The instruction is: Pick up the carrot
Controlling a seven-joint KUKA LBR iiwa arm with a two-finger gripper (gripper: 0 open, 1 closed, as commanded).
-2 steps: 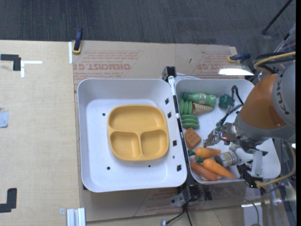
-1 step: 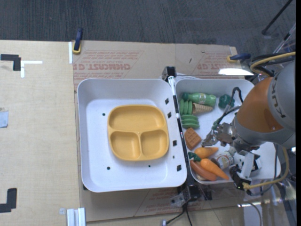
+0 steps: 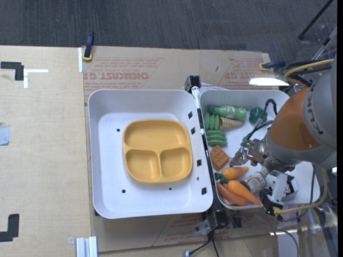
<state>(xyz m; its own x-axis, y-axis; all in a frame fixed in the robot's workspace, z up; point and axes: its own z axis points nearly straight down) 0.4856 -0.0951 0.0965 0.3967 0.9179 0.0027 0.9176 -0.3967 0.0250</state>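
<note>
One target: carrot (image 3: 242, 190), near front corner of right bin (image 3: 278, 96).
Axis: slanted, green top up-left, tip down-right.
Pincer (image 3: 239, 155): just above-left of carrot, beside waffle piece (image 3: 219, 157).
Pincer state: cannot tell.

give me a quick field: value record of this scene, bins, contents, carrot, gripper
left bin: holds a yellow three-compartment plate
right bin: toy food piled along its left side
carrot: orange with a green top, lying near the right bin's front edge among other orange pieces
green items: bottle, pea pod
other food: waffle piece
gripper: low over the right bin, just above the carrot pile
grasp: nothing visibly between the fingers
arm: reaches in from the right
</note>
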